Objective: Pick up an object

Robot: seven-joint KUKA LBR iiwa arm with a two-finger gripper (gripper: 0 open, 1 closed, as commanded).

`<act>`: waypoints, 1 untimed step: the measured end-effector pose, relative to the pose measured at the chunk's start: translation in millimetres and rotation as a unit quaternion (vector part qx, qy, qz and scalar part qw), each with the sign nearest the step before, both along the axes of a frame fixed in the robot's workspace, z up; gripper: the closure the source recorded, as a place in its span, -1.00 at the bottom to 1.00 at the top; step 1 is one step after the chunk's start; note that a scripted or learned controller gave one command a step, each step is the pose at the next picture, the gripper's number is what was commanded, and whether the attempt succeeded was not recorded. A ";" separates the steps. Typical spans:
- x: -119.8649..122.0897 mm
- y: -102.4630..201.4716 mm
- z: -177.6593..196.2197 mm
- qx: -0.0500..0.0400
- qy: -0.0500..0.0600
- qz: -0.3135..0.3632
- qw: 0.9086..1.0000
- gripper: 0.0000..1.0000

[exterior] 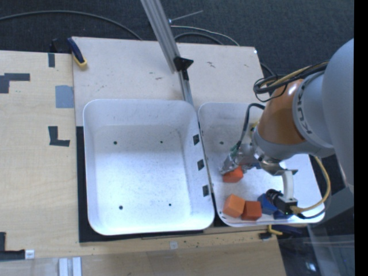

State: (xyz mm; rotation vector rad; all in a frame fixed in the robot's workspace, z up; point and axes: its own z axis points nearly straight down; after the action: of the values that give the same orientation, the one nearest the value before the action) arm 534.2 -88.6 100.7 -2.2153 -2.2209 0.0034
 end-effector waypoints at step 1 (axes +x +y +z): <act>44.6 80.0 95.8 0.000 -0.006 0.004 1.000 1.00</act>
State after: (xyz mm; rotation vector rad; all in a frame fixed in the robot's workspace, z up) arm 578.8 -8.6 196.6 -2.2131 -2.2345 -0.0111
